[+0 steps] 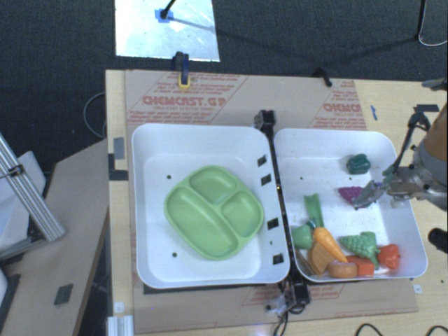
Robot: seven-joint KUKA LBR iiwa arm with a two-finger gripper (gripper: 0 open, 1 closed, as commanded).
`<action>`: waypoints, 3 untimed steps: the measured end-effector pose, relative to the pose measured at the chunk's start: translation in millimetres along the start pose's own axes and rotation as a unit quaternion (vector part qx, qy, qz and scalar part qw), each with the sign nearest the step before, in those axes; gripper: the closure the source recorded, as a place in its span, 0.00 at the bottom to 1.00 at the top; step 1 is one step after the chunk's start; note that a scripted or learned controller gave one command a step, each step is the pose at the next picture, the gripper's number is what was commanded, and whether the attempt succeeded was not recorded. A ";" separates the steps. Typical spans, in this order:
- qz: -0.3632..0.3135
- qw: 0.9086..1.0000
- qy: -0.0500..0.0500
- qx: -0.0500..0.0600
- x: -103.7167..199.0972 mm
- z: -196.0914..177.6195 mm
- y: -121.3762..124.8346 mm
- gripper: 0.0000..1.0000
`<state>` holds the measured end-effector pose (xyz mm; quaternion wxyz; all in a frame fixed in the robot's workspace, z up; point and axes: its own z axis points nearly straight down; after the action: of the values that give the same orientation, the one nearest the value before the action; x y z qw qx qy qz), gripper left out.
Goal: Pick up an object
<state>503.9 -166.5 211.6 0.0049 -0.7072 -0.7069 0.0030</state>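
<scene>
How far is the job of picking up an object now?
Done: nothing is lifted; the toy foods lie in the right white bin. In hand: the hand sits low beside the small purple toy piece; whether it grips is unclear. Left: grasping and lifting.

Pale wooden bench (115, 103) across mid-frame, mostly covered by clear sheet printed with red lettering (210, 93). Two shallow white plastic bins directly on it, side by side, touching at centre: left bin (150, 187) centre-left, right bin (409, 215) centre-right. Black-and-yellow clamp (183, 70) at bench's upper edge. Small black clamp (265, 118) above bins' junction.
</scene>
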 end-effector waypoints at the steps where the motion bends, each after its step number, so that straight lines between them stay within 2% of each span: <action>1: -0.002 1.000 -0.002 -0.006 0.4 -6.3 2.9 0.00; 2: -0.002 1.000 -0.001 -0.004 7.0 41.1 10.7 0.00; 3: -0.001 1.000 -0.001 -0.004 -0.8 86.8 11.9 0.00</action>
<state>514.8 -167.1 124.7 0.0015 -0.7067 -0.7075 0.0005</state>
